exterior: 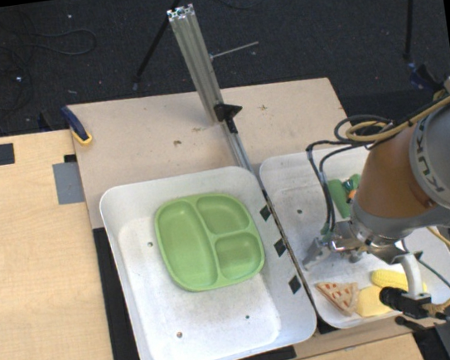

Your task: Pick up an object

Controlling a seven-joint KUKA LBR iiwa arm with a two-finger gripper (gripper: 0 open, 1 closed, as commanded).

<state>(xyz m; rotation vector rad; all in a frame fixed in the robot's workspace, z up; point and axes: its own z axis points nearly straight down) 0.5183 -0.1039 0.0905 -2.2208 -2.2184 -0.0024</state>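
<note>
**Op:** I've got the grey arm w/ the orange band point(401, 178) reaching in over the right-hand shallow white bin point(289, 186). The pincer point(335, 244) sits low near that bin's middle. Can't tell if it's apart or together; too much metal clutter at this angle.

**Desk:** Where are the candidates?

**Op:** Front of the right bin: a tan triangular pizza-slice toy point(337, 293), and just beside it a yellow rounded plastic piece point(378, 298). A small green object point(346, 190) is further back, partly behind the wrist. The left-hand white bin point(144, 313) carries a light-green divided plastic tray point(210, 241).

**Desk:** Risks?

**Op:** I'd say the pincer is short of the toys, so a closure here likely grabs air. The slice lies flat, so it could slip out. Cables hang near the wrist and might snag.

**Desk:** Any labels?

**Op:** Lettering on the arm's grey shell, not legible. Nothing else readable on the tabletop point(160, 134).
</note>
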